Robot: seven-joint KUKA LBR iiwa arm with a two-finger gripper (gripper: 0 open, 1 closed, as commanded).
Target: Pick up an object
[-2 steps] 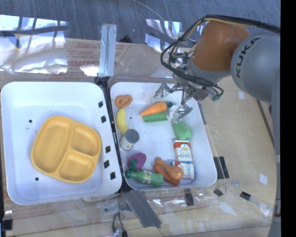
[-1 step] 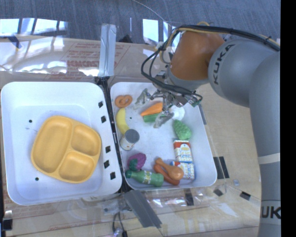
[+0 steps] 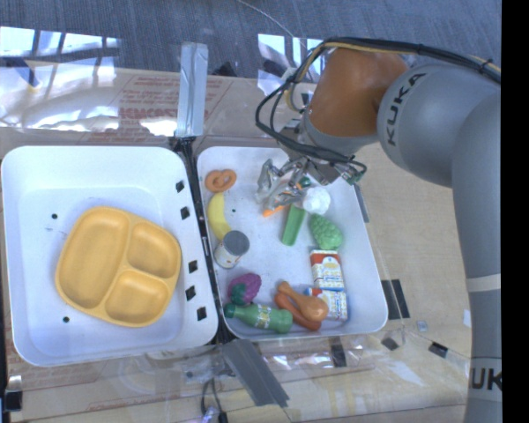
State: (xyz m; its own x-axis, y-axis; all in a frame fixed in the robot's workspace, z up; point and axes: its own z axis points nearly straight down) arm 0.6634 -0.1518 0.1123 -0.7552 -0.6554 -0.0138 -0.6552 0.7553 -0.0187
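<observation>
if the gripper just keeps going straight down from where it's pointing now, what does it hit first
Most likely the small orange carrot-like piece lying just under the gripper in the right bin, with the green cylinder close beside it. Depth is hard to judge from this slanted view, so it could meet the bin floor instead.
</observation>
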